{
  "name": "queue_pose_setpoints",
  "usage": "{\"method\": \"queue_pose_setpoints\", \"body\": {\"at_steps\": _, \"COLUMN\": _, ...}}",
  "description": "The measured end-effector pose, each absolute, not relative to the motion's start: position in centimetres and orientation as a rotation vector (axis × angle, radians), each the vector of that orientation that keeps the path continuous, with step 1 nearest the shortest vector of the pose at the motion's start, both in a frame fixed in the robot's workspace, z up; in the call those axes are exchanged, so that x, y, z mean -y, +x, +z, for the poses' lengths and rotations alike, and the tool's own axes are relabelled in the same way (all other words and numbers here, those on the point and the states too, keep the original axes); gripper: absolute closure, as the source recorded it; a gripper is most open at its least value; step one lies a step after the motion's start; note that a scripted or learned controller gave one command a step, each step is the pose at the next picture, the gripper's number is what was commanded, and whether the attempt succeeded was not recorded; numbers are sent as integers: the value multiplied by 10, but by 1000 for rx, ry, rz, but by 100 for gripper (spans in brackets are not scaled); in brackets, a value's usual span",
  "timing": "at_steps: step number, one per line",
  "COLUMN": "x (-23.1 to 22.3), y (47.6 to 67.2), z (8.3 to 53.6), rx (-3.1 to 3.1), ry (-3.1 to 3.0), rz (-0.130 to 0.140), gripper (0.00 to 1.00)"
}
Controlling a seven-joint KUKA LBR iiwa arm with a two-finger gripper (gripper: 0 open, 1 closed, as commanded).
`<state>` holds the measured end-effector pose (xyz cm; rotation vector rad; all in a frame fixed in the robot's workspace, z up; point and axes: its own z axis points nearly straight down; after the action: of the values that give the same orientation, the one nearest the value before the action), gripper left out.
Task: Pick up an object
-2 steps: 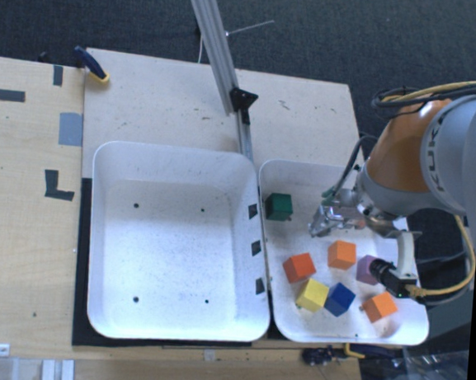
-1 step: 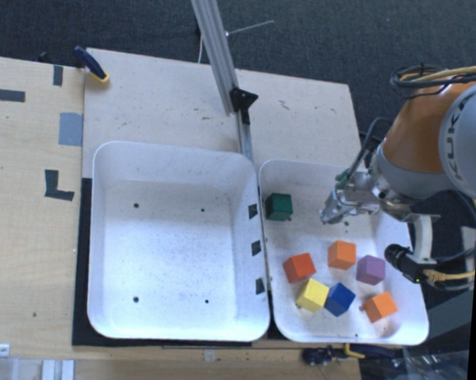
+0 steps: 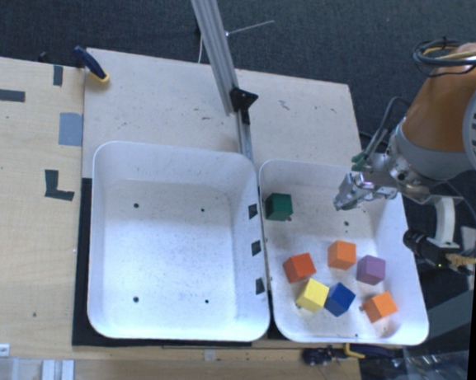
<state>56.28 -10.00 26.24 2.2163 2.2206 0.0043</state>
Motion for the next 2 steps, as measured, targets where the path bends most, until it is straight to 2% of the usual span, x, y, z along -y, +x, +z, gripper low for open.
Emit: {"method": "queue_pose_setpoints", "body": {"at_steps": 2, "x": -19, "y": 559, "z": 263, "rx": -2232, "ry": 2214, "rz": 0, "gripper": 100}}
